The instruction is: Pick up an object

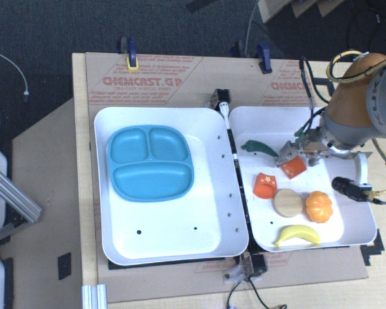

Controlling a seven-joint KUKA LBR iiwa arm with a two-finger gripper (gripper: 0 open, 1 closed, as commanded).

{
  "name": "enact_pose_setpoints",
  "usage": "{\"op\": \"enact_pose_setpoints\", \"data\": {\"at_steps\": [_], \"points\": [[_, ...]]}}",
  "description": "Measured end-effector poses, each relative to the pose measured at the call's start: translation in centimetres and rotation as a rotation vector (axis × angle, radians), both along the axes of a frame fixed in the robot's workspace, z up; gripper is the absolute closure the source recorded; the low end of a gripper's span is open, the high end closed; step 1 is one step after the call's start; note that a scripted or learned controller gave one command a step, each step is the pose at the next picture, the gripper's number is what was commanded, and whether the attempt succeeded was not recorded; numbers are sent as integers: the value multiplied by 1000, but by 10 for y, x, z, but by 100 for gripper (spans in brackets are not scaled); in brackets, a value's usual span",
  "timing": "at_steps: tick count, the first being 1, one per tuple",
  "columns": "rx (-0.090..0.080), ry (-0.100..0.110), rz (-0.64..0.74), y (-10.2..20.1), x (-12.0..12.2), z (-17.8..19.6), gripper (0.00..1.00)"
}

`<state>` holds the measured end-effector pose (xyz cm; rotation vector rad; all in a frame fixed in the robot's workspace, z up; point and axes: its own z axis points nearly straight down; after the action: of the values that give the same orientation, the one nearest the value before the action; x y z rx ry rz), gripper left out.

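Nearest lies the curved yellow plastic banana point(297, 235); behind it, left bin's blue three-part plastic plate point(152, 162) — then orange pumpkin point(318, 206), tan disc point(287, 202). My gripper point(296, 158) pinches the small orange-red block point(294, 167), right bin point(357, 223).

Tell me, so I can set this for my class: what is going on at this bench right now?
A grey and orange robot arm reaches in from the right over the right bin. Its gripper is down at a small orange-red block. Whether it grips the block is unclear. Nearby lie a green piece, a red piece, a tan disc, an orange fruit and a banana. The left bin holds a blue divided plate.
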<state>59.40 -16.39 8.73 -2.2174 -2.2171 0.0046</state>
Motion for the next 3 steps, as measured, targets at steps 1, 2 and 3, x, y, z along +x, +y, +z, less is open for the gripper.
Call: {"op": "enact_pose_setpoints", "data": {"at_steps": [1, 2, 3], "points": [[-3, -8, 0, -1, 2, 15, 100], [-4, -12, 0, -1, -5, 74, 100], [-4, -13, 1, -2, -4, 126, 100]]}}
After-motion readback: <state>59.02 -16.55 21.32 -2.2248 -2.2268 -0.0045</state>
